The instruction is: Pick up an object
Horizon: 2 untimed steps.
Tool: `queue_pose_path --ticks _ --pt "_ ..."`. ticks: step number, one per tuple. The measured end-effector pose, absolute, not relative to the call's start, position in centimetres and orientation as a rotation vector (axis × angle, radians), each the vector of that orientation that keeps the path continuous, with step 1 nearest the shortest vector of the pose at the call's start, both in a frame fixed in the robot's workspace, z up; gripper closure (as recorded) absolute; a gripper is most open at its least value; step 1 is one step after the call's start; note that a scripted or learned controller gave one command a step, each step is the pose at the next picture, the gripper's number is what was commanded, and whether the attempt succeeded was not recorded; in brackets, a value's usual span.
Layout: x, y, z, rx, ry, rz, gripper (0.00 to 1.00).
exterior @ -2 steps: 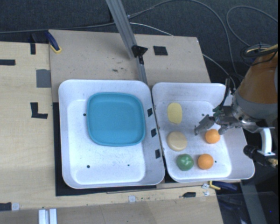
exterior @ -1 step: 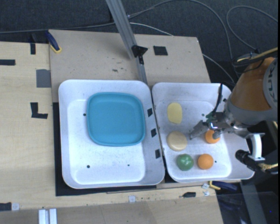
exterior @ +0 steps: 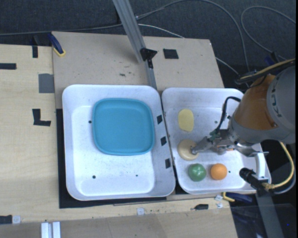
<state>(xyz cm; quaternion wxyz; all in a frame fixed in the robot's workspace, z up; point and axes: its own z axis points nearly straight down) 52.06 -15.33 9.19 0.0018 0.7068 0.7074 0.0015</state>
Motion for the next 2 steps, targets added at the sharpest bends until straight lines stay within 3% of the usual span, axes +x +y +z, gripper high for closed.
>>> queue_pose_path --ticks 1,2 --pt "52.2 -15.2 10.4 2.215 2.22 0.007 1.0" --pt "53.2 -15.1 15.6 2.219 2.221 0.003 1.0"
